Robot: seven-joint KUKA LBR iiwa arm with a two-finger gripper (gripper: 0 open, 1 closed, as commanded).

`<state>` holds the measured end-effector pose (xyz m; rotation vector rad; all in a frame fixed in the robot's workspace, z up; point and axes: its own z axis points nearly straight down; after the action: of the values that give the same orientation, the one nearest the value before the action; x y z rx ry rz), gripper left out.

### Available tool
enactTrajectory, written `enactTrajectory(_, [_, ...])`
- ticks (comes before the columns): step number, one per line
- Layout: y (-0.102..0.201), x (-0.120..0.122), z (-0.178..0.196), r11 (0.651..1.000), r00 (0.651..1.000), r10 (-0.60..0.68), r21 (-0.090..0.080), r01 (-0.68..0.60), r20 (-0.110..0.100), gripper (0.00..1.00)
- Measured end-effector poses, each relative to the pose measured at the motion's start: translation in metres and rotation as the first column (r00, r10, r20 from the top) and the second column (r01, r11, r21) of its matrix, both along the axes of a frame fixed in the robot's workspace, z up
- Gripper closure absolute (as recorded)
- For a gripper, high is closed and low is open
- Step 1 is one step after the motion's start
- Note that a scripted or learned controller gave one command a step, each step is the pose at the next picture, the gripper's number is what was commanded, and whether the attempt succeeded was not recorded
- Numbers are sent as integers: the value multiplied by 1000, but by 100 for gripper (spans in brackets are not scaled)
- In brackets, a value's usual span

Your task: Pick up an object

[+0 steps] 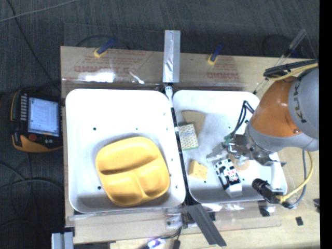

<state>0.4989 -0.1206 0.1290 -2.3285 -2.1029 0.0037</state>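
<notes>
- The table is a light wooden board carrying two shallow white bins side by side, on dark carpet.
- The left bin holds a yellow divided tray, lying flat toward the near half of the bin, with one long compartment and two smaller ones facing up.
- The right bin holds a few small things close to the shared wall: a pale green patterned packet lying just beside the divider, and a small yellow sponge-like block nearer the front, apart from the packet.
- A tan flat piece lies at the far side of the right bin, partly hidden, and what it is cannot be told.
- The arm comes in from the right, its orange band over the right bin's right half.
- The jaws are low over the right bin, to the right of the yellow block and not touching it; the black-and-white end of the tool points toward the front rim.
- Whether the jaws are apart or together cannot be told, since the wrist and its cables cover them, and nothing can be seen between them.
- A metal strip stands up at the far edge between the bins, with two blue-and-yellow clamps on the board's far side.
- A teach pendant with a lit screen lies on the floor to the left of the table.
</notes>
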Motion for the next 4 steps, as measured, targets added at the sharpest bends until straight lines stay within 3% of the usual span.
enactTrajectory(1, [-55, 3, -20, 975, 975, -222, -2, 222, 8, 0])
enactTrajectory(2, [20, -7, -35, 1000, 999, 15, -14, -14, 33, 0])
enactTrajectory(3, [-4, 52, -36, 992, 992, -124, -5, 124, 24, 0])
enactTrajectory(4, [-4, 54, -24, 992, 992, -123, -5, 124, 31, 100])
